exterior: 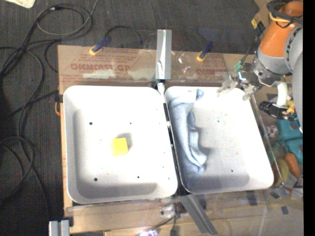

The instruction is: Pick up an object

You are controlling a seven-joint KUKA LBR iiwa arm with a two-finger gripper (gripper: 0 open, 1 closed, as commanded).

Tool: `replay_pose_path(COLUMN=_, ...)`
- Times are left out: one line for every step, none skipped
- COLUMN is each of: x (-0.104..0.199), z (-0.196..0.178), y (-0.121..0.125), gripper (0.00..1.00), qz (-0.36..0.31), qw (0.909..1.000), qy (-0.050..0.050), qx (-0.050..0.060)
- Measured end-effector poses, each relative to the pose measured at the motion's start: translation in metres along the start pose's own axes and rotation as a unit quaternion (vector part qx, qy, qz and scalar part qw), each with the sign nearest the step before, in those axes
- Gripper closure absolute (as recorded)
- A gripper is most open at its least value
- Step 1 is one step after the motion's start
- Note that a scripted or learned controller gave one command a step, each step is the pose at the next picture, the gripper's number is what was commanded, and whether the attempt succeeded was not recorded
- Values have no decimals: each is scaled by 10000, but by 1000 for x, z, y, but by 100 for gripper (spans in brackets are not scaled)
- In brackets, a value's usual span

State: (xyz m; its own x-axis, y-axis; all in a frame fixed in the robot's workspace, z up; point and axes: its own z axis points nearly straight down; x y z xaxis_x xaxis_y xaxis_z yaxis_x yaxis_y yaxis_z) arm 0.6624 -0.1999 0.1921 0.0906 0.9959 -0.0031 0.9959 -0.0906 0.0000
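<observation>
A small yellow block [120, 146] lies near the middle of the left bin [78, 107]. A grey-blue cloth [189, 132] is draped along the left side of the right bin [246, 146], running from its far left corner down toward the front. My gripper [236, 86] hangs over the far right corner of the right bin, well apart from the cloth and the block. Its fingers look spread, with nothing between them. The arm's orange band [281, 38] shows above it at the upper right.
A cardboard sheet [113, 65] lies behind the bins with two clamps [100, 45] on it. Black cables [29, 82] loop on the floor at left. Several toys and odd items [288, 132] crowd the bench right of the right bin.
</observation>
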Motion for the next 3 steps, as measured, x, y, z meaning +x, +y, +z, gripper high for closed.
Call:
replay_pose_path(x=60, z=98, y=0, gripper=0, qz=-1144, qw=9934, qy=-5, qx=-6)
replay_pose_path(x=69, z=99, y=-82, gripper=0, qz=-1493, qw=9888, qy=7, qx=-29)
replay_pose_path(x=93, z=101, y=0, gripper=0, qz=-1651, qw=9863, qy=0, qx=-41)
